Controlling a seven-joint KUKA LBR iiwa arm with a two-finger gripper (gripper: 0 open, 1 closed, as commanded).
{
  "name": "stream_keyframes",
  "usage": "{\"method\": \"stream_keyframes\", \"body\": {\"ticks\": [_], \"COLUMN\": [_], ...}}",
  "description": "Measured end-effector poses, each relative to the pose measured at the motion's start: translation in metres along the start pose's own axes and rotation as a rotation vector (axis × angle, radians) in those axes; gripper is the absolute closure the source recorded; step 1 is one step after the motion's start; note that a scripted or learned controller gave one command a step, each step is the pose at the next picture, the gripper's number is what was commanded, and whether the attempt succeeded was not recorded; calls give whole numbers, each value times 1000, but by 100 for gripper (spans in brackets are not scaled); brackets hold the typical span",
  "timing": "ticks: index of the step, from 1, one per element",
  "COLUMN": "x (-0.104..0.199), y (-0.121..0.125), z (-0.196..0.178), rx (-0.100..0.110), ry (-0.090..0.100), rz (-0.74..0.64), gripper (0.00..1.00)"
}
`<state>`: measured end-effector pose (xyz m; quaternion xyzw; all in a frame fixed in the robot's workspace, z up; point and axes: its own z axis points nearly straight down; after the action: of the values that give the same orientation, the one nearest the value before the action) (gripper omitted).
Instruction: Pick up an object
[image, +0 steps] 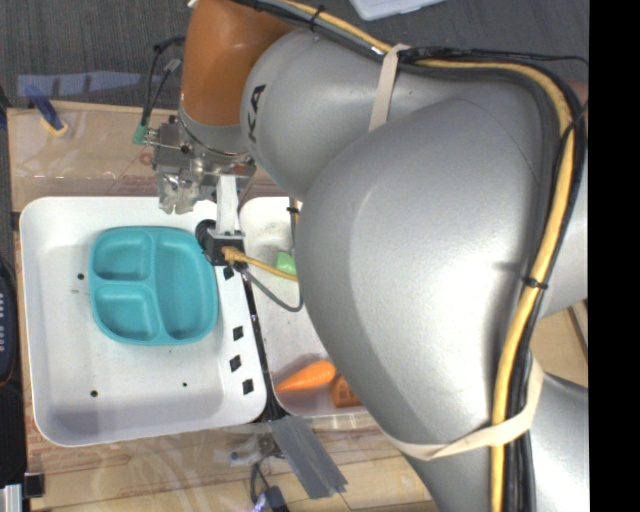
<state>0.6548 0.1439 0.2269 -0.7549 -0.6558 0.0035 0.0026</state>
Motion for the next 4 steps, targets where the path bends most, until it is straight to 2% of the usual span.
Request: {"method": "stream_keyframes", "body": {"ticks": [1,2,3,4], "x": [44,76,72,-89], "y": [-5,-8,-9,-62], "z": [137,56,84,35], "rx": [-4,-11,-2,-4], "ry": [1,6,1,3], "rz": [-3,340,724,950], "gripper": [100,100,100,100]}}
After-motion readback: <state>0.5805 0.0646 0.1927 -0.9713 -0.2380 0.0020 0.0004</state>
